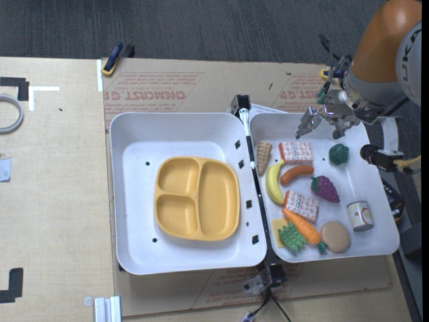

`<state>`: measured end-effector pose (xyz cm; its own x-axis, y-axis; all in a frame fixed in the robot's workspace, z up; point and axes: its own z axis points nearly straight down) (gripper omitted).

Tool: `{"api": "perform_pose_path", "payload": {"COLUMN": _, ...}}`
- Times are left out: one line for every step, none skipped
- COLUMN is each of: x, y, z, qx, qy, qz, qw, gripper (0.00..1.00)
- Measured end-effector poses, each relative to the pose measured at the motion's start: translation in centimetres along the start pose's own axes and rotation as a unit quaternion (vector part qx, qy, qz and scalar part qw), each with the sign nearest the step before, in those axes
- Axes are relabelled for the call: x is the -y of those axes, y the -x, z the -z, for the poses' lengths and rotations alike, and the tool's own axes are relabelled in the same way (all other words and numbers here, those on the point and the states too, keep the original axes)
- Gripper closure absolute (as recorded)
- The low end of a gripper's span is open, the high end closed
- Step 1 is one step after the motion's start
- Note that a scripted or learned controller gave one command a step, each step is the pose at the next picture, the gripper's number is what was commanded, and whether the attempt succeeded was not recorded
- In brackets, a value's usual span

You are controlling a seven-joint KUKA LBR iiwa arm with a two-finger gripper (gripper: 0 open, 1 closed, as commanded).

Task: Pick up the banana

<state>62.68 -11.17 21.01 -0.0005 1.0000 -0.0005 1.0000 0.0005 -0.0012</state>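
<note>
The banana (273,182) is lying ungrasped in the right bin (379,245) — the gripper (309,124) is hovering upper right, jaws seemingly parted, holding nothing; the whole pick remains.

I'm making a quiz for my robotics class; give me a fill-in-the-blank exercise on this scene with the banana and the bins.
1. The banana lies in the ____ bin as the camera sees it.
2. The divided plate in the other bin is ____ in colour.
3. The gripper hangs over the right bin's ____ edge, apart from the banana.
4. Right of the banana, touching its upper end, lies an orange ____.

Missing words: right; yellow; far; sausage
</note>
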Motion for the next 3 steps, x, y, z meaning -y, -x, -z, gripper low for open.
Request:
{"api": "perform_pose_path", "payload": {"x": 2.1, "y": -1.6, "z": -11.7, "qx": 0.0, "qy": 0.001, "qz": -0.045, "qw": 0.999, "gripper": 0.0}}
{"api": "perform_pose_path", "payload": {"x": 14.7, "y": -4.7, "z": -1.8, "qx": 0.0, "qy": 0.0, "qz": -0.035, "qw": 0.9994, "gripper": 0.0}}
{"api": "perform_pose_path", "payload": {"x": 14.8, "y": -10.9, "z": -1.8, "qx": 0.0, "qy": 0.001, "qz": 0.045, "qw": 0.999, "gripper": 0.0}}
